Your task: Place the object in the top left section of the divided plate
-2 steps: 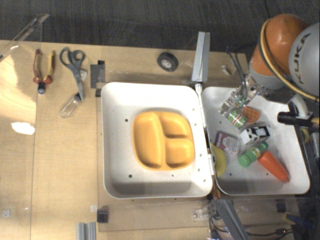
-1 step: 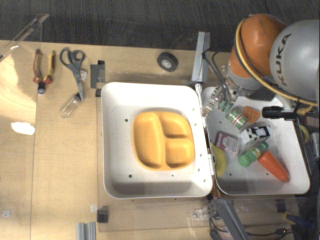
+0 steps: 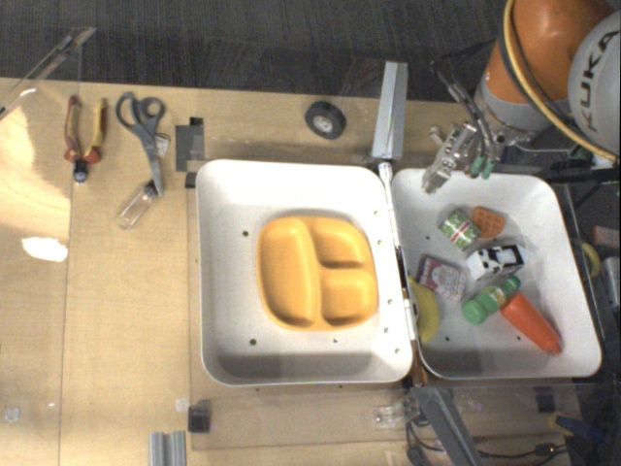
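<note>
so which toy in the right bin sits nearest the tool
The small green-labelled can, uppermost of the toys, lies closest below the tool; the carrot is farthest.

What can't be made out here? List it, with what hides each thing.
- Gripper, camera view: too small and blurred to tell its finger state.
- Banana: partly hidden by the bin wall.
- Small packet: label too small to read.
- Arm: cut off by the right edge.

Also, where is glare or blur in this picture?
Camera view: strong glare on the bench at far left; the yellow divided plate shows soft highlights; the hand looks slightly blurred; the toys in the right bin stay sharp.
</note>
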